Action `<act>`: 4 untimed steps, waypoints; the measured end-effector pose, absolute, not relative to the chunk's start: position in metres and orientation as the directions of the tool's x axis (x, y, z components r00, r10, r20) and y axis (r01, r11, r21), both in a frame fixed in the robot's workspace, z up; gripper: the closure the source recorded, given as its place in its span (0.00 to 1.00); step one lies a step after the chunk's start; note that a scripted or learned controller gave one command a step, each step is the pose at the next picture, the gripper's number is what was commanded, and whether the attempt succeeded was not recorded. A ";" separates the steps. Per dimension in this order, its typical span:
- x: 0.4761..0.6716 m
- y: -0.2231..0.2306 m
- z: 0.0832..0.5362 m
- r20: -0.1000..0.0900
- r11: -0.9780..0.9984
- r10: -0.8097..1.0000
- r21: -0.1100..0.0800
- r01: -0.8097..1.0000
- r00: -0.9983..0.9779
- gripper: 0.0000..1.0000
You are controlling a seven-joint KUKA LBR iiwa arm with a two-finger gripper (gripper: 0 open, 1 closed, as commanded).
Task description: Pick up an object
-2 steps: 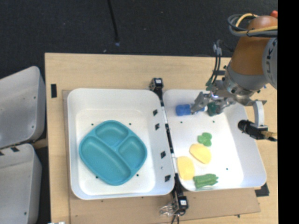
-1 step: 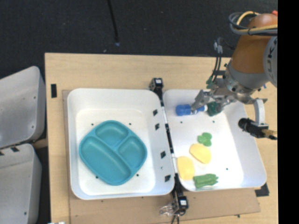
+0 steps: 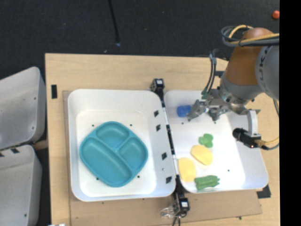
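**Gripper low over the right bin**

We see the gripper (image 3: 205, 111) in the right bin (image 3: 244, 173), fingers spread, pinching nothing. A blue object (image 3: 183, 110) lies just beside it, toward the left bin (image 3: 75, 126). Nearer us lie a green piece (image 3: 205, 140), two yellow pieces (image 3: 201, 155) and a green pod (image 3: 207, 182).

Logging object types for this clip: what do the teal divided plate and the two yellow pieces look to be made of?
The teal divided plate looks like moulded plastic, matte to satin: one even colour, rounded compartment ridges, only soft highlights. The two yellow pieces look like smooth plastic or rubbery toy food, uniformly coloured with rounded edges; whether they are hard or soft cannot be told from this view.
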State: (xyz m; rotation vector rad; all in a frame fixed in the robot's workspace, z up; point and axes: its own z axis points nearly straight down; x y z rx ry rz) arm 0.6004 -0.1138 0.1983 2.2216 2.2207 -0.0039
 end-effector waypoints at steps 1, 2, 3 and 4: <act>0.593 -0.120 0.150 -0.002 -0.001 1.000 -0.003 1.000 0.001 0.00; 0.592 -0.121 0.098 -0.002 -0.003 1.000 -0.003 1.000 0.003 0.00; 0.593 -0.122 0.108 0.000 -0.008 1.000 -0.001 1.000 0.008 1.00; 0.597 -0.126 0.167 0.000 -0.005 1.000 0.000 1.000 0.005 1.00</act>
